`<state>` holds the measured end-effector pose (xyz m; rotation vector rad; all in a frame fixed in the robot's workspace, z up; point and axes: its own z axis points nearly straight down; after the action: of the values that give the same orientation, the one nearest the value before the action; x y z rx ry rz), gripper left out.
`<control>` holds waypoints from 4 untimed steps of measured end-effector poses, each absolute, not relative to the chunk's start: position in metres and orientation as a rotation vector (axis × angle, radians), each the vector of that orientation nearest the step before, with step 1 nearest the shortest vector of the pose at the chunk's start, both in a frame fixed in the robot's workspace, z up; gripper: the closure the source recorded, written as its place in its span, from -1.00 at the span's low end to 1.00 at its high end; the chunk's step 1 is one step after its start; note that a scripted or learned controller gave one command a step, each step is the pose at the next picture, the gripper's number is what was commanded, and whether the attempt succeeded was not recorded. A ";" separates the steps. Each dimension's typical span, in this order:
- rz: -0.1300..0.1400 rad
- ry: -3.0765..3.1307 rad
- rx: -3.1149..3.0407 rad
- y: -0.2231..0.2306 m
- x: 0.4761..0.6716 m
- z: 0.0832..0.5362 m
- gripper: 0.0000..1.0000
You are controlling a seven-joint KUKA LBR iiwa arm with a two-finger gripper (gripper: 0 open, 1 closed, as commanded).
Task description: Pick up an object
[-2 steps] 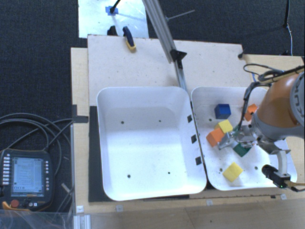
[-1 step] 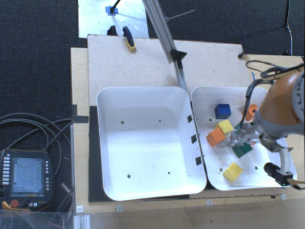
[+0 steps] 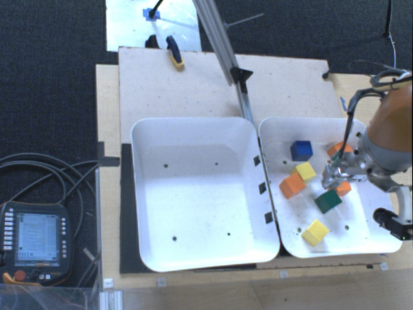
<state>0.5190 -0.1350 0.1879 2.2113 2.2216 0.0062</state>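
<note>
Here the gripper [image 3: 333,176] hangs low at the right of the frame, in the right bin [image 3: 274,131], just above the green block [image 3: 328,201] and beside a small orange block [image 3: 344,188]; whether it is spread or pressed together cannot be told; nothing is seen pinched. Centre over one block; descend squarely; avoid nudging the yellow block [image 3: 305,171] or large orange block [image 3: 292,185]; verify grasp before lifting.
</note>
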 end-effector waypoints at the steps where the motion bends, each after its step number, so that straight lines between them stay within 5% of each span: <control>1: 0.005 2.223 2.212 -0.135 0.521 0.225 1.00; 4: 0.004 2.236 2.209 0.037 0.515 0.216 1.00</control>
<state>0.5151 0.0367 0.2163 2.2089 2.2364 0.0042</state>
